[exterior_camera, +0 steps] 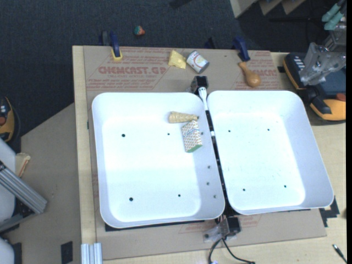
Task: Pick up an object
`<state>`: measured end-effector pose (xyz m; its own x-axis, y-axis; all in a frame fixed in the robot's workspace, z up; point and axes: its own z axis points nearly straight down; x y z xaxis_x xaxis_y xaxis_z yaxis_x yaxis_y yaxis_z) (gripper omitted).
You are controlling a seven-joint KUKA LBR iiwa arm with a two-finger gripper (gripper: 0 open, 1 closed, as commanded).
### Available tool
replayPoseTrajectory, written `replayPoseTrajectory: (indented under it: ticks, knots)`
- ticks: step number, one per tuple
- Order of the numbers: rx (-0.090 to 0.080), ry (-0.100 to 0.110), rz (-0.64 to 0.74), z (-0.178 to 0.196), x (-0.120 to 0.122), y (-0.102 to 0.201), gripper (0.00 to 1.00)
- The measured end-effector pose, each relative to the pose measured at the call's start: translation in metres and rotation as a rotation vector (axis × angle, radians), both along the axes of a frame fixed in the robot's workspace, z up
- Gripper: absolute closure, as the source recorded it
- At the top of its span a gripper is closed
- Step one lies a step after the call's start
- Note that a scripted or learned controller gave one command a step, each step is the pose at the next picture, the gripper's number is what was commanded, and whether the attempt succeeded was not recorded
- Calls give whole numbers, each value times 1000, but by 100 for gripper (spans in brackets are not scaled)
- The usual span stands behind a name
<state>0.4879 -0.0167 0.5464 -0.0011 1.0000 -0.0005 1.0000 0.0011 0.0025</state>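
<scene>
Hanging above the far right corner of the bench point(82, 164), outside both bins, the gripper point(322, 70) sits well apart from anything it could pick. Whether it is open or closed cannot be told from this slant, and nothing shows in its hold. Parked there it likely leaves the camera a clear look at the bins, so the pick reads as not yet begun.

Moving inward, the right bin point(258, 95) lies nearest the arm. The 2 candidates lie in the left bin point(110, 147), in its far right corner, close to the wall shared with the right bin. The tan cone point(182, 117) lies on its side, its long axis running along the bin's far edge, with the narrow end pointing toward the shared wall. Just on its near side, touching or almost touching, the patterned packet point(191, 135) lies flat, its long axis running from far edge to near edge with a slight tilt.

Because they crowd each other and the wall, a grasp across the cone's short width looks the cleaner choice. The packet's flatness would probably make it harder to lift.

Beyond the bins, on the bench's far edge, rest a yellow wedge point(177, 59), a small box point(197, 61) and a brown knob-shaped piece point(249, 75).
</scene>
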Motion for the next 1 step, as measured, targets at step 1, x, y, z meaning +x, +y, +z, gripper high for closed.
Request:
replayPoseTrajectory:
  ticks: [1]
  knots:
    - [-2, 6, -16, -21, -7, -134, 100]
